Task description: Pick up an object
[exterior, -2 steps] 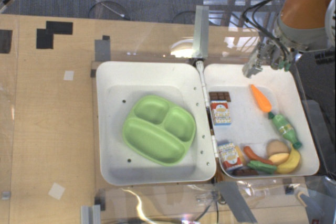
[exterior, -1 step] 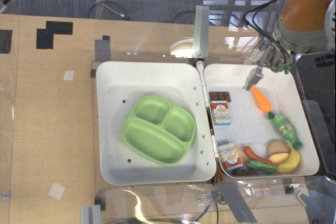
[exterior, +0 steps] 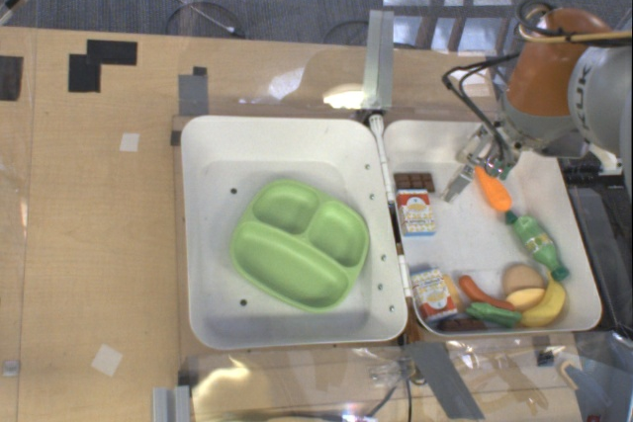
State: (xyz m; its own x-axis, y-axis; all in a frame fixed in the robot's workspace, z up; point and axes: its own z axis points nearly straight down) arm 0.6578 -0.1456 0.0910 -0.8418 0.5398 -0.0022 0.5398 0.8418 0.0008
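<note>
Smooth white bin [exterior: 554, 212] — tapered orange carrot [exterior: 494, 189]

Tool [exterior: 479, 170] over right bin [exterior: 584, 242], beside carrot [exterior: 494, 190]; green divided plate [exterior: 300, 242] in left bin [exterior: 213, 212]; worktop [exterior: 89, 242] tan.

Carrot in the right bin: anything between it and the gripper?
Nothing visible. The gripper hangs directly at the upper end of the carrot, with bare bin floor around it. The green bottle lies just below the carrot's lower tip, clear of the fingers.
</note>
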